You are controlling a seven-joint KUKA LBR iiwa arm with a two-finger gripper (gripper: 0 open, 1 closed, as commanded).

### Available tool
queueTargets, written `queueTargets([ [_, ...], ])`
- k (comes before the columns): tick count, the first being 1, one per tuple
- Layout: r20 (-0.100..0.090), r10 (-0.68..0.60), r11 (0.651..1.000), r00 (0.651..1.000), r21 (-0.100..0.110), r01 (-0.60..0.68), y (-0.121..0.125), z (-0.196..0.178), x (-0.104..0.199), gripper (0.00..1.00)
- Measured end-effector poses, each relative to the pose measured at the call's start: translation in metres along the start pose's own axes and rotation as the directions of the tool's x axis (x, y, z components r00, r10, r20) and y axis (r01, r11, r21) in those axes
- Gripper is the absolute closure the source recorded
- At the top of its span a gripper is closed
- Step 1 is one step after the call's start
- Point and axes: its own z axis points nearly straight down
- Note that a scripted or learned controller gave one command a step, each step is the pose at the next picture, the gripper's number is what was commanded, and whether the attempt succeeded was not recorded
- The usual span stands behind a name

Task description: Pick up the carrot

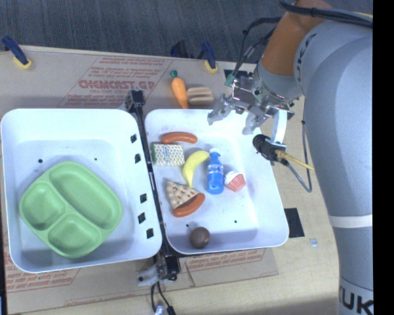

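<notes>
The carrot (178,92) is lying outside both bins, on the surface (85,77) just above the right bin's (275,209) top rim, at upper centre of the frame, with its green top pointing up-left and a small bun-like toy (199,96) just to its right. To my eye the step in hand is the approach: the gripper (236,115) needs to be travelling left and a little up, clearing the rim, then turning so its fingers straddle the carrot across its narrow width without catching the bun-like toy. The arm (315,51) is reaching in from the upper right, orange band bent over, wrist pointing down-left. The gripper is hanging over the bin's upper right corner, fingers spread apart with nothing between them.
</notes>
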Motion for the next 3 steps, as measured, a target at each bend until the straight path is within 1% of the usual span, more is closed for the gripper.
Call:
queueTargets([
  [1, 0.0, 0.145, 0.989, 0.989, 0.0, -0.145, 0.023, 0.127, -0.015, 0.0],
  [2, -0.001, 0.267, 0.964, 0.964, 0.002, -0.267, 0.004, 0.099, 0.042, 0.0],
  [3, -0.002, 0.473, 0.881, 0.881, -0.001, -0.473, -0.011, 0.026, 0.087, 0.0],
])
